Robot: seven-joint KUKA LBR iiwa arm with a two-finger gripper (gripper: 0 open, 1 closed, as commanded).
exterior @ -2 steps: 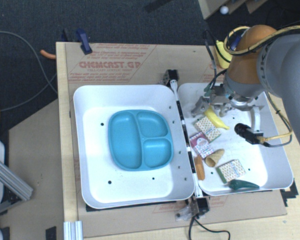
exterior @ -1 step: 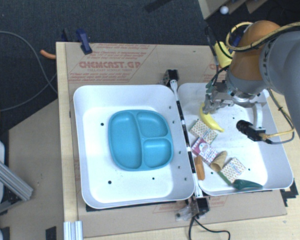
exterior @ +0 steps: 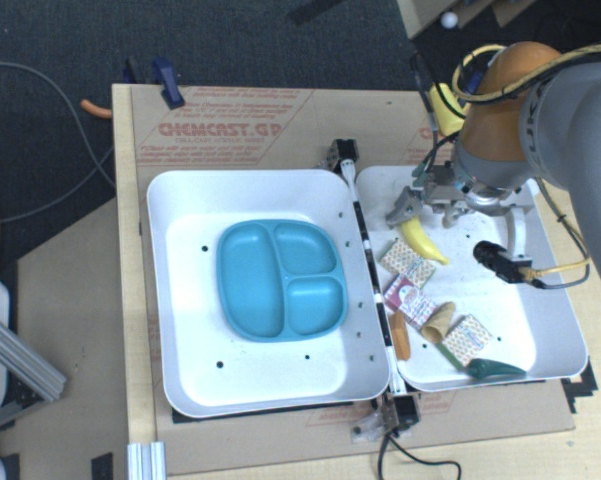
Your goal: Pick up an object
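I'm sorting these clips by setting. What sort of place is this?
Most likely a robotics lab set up for grasping trials. A grey arm reaches over two white bins on a cardboard-covered bench, one holding a blue divided plate, the other a banana and other small items; cables trail across dark carpet.

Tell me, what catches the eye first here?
Probably the bright blue divided plate, lying alone in the left white bin. Next, the big grey arm with its orange band leaning in from the right over the right bin, where a yellow banana lies just below its wrist among small patterned packets.
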